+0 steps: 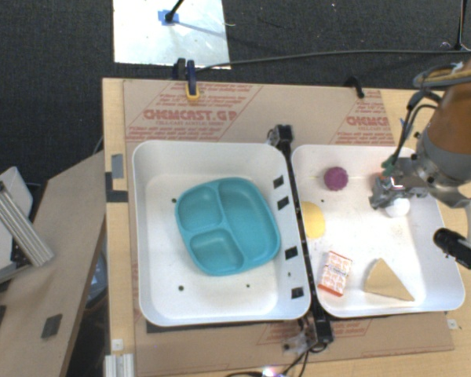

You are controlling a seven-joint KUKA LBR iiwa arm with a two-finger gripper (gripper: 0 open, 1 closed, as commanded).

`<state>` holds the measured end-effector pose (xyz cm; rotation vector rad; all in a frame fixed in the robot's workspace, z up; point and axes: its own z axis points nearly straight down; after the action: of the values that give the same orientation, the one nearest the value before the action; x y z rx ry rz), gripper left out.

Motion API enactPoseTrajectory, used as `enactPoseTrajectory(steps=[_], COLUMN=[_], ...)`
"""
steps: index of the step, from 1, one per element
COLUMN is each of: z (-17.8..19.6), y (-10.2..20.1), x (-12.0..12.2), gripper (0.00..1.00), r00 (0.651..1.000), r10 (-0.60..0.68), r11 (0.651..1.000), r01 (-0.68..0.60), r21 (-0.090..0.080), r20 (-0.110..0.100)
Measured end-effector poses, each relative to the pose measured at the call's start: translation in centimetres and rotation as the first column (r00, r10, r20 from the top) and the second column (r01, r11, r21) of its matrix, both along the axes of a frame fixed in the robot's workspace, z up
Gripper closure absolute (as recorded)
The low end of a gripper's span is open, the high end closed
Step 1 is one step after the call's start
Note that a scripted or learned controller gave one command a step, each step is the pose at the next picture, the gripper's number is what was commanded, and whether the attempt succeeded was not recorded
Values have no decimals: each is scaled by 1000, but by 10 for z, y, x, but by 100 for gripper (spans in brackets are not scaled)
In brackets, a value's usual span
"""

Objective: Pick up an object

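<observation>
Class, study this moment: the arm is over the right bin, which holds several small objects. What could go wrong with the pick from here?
1. The gripper is down at a small white object close to the right bin far wall; the object may slip or roll away.
2. The purple ball lies nearby and could get nudged.
3. The gripper hides much of the white object, so a missed grasp would be hard to spot.

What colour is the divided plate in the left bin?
The divided plate is teal, a light blue-green; the camera view shows it clearly.
</observation>
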<state>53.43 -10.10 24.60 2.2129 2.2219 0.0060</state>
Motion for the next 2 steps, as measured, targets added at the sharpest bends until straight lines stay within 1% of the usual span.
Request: enactPoseTrajectory(steps=[1, 2], z=[-6, -19], y=[63, 114], x=[-6, -3], gripper=[100, 100], r00=[1000, 1000], r10=[6, 5], r11=[1000, 1000], r01=[-6, -5], r21=[3, 4], r20=[-5, -6])
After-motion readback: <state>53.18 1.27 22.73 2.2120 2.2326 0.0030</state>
